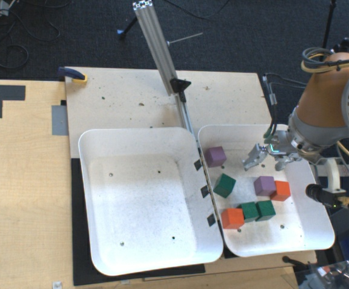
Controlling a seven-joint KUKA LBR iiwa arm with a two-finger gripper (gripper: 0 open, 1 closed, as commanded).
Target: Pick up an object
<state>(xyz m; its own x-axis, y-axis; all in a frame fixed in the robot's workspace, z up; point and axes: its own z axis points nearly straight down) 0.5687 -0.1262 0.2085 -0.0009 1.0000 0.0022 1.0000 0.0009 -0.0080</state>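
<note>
In the right bin (319, 236), nearest the camera, an orange cube (232, 218) is seen beside two green cubes (257, 211). Further back lie a tilted green cube (224, 185), then a purple cube (264, 185) touching another orange cube (280, 190). At its 11 o'clock the hand (269, 157) hovers, fingers apart, nothing held. The purple cube is judged light, rigid, best gripped across opposite flat faces. Farthest sits another purple cube (215, 156)

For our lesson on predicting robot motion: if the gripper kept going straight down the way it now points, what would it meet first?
Probably the bare floor of the right bin. The gripper hangs between the two purple blocks, above neither, though depth is hard to judge from this slanted view.
</note>
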